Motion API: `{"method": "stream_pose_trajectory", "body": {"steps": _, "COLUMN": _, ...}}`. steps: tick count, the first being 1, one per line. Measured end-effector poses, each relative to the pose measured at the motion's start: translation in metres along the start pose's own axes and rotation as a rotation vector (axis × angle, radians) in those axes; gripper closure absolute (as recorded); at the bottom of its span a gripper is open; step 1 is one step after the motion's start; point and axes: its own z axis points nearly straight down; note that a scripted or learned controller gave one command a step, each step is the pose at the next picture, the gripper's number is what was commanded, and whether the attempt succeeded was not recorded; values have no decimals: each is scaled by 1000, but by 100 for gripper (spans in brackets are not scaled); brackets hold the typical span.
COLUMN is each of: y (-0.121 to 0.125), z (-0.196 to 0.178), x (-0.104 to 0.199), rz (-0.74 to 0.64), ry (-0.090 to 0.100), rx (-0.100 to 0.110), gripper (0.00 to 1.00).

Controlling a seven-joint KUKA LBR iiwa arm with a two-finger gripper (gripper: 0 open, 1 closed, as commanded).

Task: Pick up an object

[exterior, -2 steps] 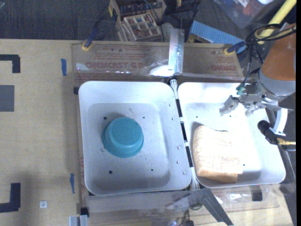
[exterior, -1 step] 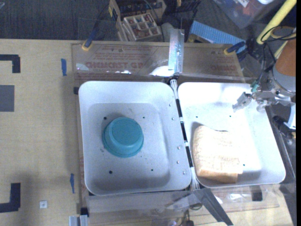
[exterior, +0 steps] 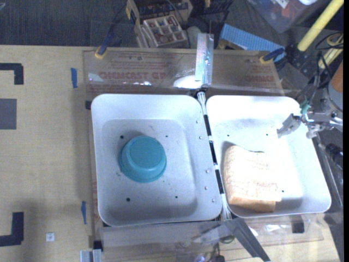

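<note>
A teal bowl [exterior: 143,158] lies upside down in the middle of the left bin [exterior: 106,113]. A tan, speckled rectangular block [exterior: 251,179] rests flat in the front half of the right bin [exterior: 240,111]. My gripper [exterior: 290,124] hangs over the right bin's far right side, near its rim. It is above and to the right of the tan block, apart from it. Nothing shows in its grasp.
A clear plastic sheet with a metal strip [exterior: 203,59] stands behind the bins. Boxes and clutter [exterior: 158,23] lie on the floor beyond. The wooden bench [exterior: 43,146] spreads to the left with black markers on it.
</note>
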Motion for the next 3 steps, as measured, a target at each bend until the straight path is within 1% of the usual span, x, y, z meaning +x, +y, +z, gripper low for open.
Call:
{"method": "stream_pose_trajectory", "body": {"steps": 1, "y": -19, "z": -2, "x": -13, "rz": 267, "ry": 1, "rx": 2, "gripper": 0}}
{"method": "stream_pose_trajectory", "body": {"steps": 2, "y": -93, "z": 4, "x": 21, "rz": 399, "ry": 0, "rx": 2, "gripper": 0}}
{"method": "stream_pose_trajectory", "body": {"steps": 3, "y": -35, "z": 81, "x": 83, "rz": 368, "ry": 0, "rx": 2, "gripper": 0}}
